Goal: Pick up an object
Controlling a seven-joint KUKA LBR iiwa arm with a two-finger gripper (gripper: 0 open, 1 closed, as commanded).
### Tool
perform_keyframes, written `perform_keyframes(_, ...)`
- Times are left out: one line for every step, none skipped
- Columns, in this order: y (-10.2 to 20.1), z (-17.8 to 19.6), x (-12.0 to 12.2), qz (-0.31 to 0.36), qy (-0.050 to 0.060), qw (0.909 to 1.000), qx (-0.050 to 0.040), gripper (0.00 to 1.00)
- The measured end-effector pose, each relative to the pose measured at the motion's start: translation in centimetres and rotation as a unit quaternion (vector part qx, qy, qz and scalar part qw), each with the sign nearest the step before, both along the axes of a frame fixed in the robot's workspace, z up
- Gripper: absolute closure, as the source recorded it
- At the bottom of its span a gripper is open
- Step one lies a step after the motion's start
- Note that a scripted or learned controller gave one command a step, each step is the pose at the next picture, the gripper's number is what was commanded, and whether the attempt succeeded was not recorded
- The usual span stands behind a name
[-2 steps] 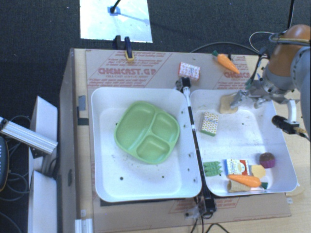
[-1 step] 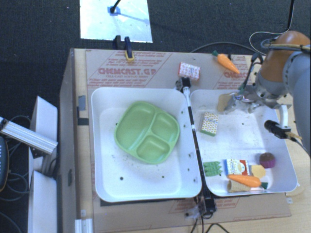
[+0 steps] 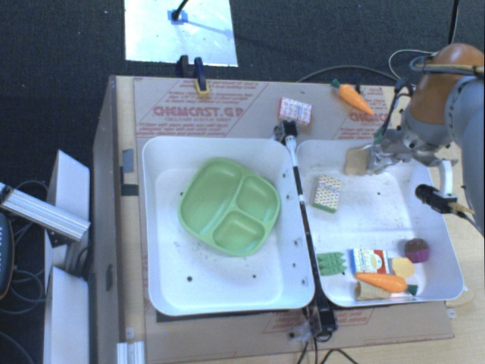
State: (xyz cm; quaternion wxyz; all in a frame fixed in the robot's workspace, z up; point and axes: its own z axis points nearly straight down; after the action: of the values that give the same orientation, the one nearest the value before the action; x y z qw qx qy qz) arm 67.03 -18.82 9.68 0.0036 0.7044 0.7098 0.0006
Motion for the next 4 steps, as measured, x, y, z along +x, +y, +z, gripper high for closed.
perform_keyframes(0.0,0.0,0.0,0.0,0.0,1.0,0.0,0.0)
perform_keyframes(0.4,-1.1,-0.1,-0.002,0.002,1.0,0.001,0.0)
perform_keyframes(-0.1,-1.1,-0.1,-0.003,0.001,1.0,0.0009,0.0)
perform_keyframes(-0.1,0.0,0.0,-0.001,0.0,1.0,0.0002,1.0)
